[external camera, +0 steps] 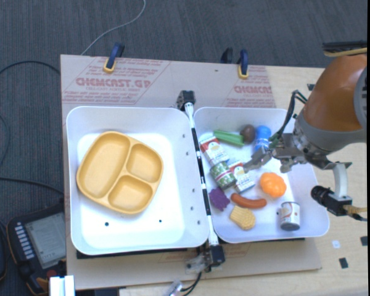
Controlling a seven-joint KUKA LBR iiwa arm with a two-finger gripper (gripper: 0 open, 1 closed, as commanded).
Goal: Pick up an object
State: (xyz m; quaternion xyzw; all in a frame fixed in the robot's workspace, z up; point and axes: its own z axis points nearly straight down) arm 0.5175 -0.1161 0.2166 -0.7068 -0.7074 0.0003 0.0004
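Red print reading "CHEMCAST GP" runs across the brown protective sheet (120, 82) on the bench board, behind the left bin. It repeats, partly cut off, behind the right bin. Labels on the small containers are too small to read.

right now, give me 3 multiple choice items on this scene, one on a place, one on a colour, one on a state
1. Where does the yellow divided tray lie?
A. left bin
B. right bin
C. on the bare bench

2. What colour is the round fruit in the right bin?
A. purple
B. orange
C. white

3. How does the small can near that bin's front right corner stand with respect to the gripper?
A. clamped in it
B. hanging from it
C. apart from it, on the bin floor

Answers: 1 A, the tray sits inside the left bin. 2 B, the fruit is plainly orange. 3 C, the can rests well clear of the gripper.
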